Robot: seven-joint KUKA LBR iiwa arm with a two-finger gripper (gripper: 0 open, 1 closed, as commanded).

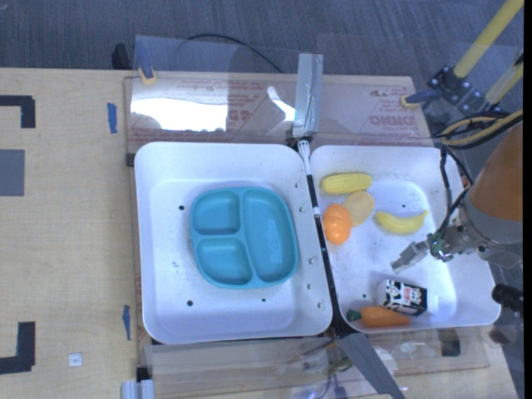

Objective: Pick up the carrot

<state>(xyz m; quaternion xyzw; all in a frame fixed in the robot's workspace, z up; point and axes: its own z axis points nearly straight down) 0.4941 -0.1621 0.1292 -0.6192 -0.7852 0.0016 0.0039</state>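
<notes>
The carrot point(384, 317), orange with a green tip at its left end, lies along the front wall of the right bin point(366, 260). A small black-and-white carton point(406, 297) rests just behind it, touching or nearly touching. My gripper point(409, 257) hangs over the right bin's middle right, pointing left, above and behind the carton and well apart from the carrot. Nothing shows in the gripper.
The right bin also holds a yellow corn cob point(347, 183), a pale round fruit point(360, 206), an orange point(337, 224) and a banana point(401, 220) toward the back. A blue divided plate point(243, 235) sits in the left bin point(158, 223).
</notes>
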